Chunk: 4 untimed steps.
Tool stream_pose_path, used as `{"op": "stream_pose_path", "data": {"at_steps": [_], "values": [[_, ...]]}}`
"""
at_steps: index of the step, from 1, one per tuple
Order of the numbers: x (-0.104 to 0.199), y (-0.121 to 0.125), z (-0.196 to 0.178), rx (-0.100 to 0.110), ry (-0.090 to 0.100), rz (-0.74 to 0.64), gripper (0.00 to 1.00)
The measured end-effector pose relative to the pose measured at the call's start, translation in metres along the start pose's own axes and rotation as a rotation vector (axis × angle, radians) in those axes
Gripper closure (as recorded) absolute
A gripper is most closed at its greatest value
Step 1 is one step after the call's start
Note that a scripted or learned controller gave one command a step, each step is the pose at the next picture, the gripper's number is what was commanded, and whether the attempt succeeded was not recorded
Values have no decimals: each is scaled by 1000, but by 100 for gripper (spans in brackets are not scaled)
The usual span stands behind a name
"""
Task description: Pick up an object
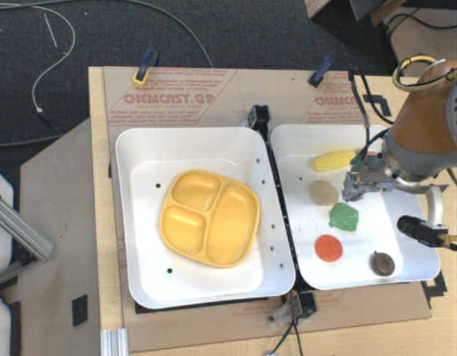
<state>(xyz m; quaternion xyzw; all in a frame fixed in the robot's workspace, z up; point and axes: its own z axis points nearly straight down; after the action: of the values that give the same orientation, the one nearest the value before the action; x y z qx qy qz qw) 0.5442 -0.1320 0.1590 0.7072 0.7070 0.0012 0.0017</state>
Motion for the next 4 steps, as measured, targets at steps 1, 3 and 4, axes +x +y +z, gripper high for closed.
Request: {"op": "stream_pose_path", "data": {"at_steps": [1, 3, 4], "values": [[10, 2, -57, -1, 0, -3, 100], [60, -10, -107, 8, 3, -4, 100], [106, -25, -100, 8, 3, -3, 100]]}}
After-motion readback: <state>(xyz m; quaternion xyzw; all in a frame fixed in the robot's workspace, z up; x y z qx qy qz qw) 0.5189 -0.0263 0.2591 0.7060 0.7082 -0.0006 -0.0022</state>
